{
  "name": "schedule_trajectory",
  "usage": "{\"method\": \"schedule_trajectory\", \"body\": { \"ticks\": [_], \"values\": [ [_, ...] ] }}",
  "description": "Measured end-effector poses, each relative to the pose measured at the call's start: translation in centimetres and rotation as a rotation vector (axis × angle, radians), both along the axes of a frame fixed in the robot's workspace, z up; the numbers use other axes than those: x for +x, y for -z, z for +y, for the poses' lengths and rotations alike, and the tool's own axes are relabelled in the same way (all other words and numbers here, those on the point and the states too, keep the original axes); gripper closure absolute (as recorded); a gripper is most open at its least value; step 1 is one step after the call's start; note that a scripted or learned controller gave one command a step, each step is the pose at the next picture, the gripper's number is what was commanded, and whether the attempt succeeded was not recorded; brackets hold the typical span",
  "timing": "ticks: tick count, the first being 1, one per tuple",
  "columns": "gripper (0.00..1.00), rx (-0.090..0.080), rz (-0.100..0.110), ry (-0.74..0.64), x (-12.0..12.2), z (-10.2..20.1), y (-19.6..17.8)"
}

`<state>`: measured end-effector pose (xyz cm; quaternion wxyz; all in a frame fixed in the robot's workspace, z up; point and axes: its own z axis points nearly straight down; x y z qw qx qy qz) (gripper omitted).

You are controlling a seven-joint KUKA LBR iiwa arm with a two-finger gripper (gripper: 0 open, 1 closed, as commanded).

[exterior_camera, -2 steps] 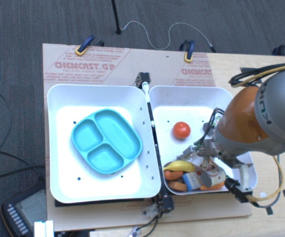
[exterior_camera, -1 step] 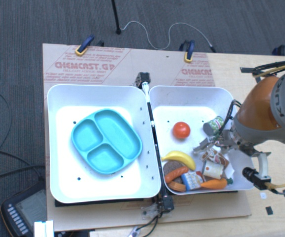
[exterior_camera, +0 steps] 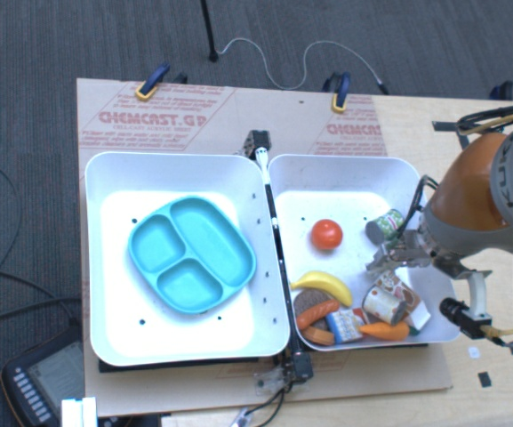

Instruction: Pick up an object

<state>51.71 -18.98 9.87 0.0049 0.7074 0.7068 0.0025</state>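
Counter (exterior_camera: pixel 149 123), right bin (exterior_camera: pixel 345 172): gripper (exterior_camera: pixel 396 254), grip state unclear, low over carton (exterior_camera: pixel 388 299); next, close and lift.

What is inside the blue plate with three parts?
The blue plate in the left bin shows three bare compartments with no food in them. Whatever lies beneath the plate is covered.

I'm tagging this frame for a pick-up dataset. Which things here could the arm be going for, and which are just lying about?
Part of the job:
end effector
tomato
banana
green can
carton
carrot
right bin

Just lying about:
blue divided plate
left bin
two clamps on the board's far edge
cable
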Motion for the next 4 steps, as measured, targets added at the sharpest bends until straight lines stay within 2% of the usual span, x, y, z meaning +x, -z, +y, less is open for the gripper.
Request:
{"method": "schedule_trajectory", "body": {
  "ticks": [1, 2, 3, 4],
  "values": [
    [0.0, 0.0, 0.001, 0.0, 0.0, 0.0, 0.0],
    [1.0, 0.001, 0.002, 0.001, 0.0, 0.0, -0.9],
    [0.0, 0.001, 0.002, 0.0, 0.0, 0.0, -0.9],
    [0.0, 0.0, 0.006, -0.001, 3.1, 3.9, 1.1]
  ]
}}
